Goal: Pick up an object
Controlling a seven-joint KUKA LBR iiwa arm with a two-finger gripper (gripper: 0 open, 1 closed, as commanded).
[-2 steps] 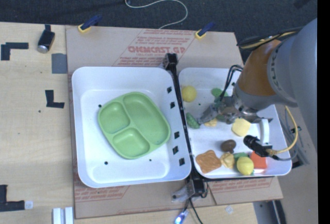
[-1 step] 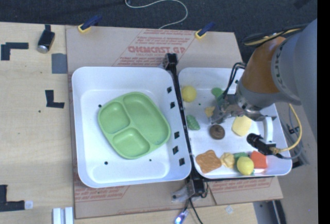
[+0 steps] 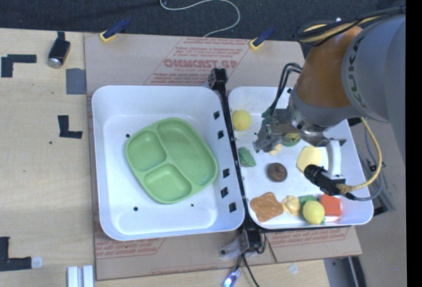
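My gripper (image 3: 269,136) hangs low over the middle of the right bin (image 3: 356,147), reaching in from the right. A yellow ball (image 3: 242,121) lies just to its upper left, and a small green piece (image 3: 246,158) just to its lower left. Below it sits a brown round cookie (image 3: 277,172). A yellow-green item (image 3: 289,140) peeks out right beside the gripper, partly hidden by the wrist. I see nothing clearly held.
The right bin's front holds a toast slice (image 3: 266,206), a small yellow chunk (image 3: 291,204), a lemon (image 3: 314,212), a red block (image 3: 331,206) and a pale yellow item (image 3: 310,158). A green divided plate (image 3: 171,159) lies in the left bin (image 3: 105,147).
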